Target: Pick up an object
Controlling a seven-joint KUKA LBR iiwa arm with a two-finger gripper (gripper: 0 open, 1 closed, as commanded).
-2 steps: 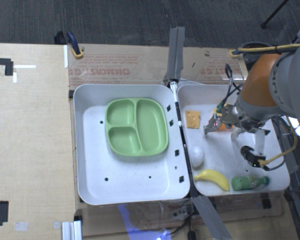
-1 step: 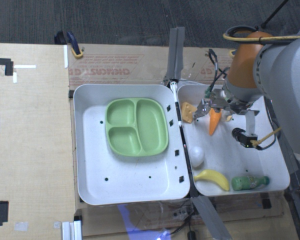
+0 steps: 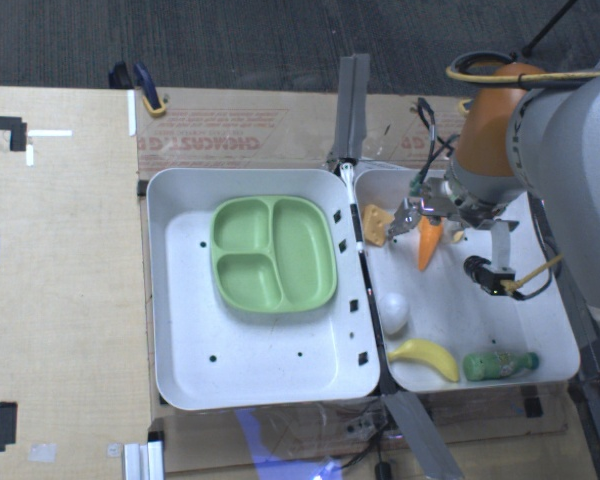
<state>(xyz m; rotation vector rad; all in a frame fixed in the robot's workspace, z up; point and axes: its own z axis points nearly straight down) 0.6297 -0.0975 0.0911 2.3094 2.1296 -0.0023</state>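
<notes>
Reaching into the right bin [image 3: 540, 318].
We hover our gripper [image 3: 427, 218] at the carrot [image 3: 428, 245]; jaw state we cannot tell; next, close and lift.

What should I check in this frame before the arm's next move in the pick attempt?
1. Gripper over the right bin: ok.
2. Carrot directly beneath the gripper: ok, its top meets the fingertips.
3. Carrot actually clamped between the fingers: cannot tell.
4. Neighbours clear of the carrot: ok; yellow chunk sits to its left, white egg, banana and green bottle lie nearer the front.
5. Green divided plate lying flat in the left bin: ok.
</notes>
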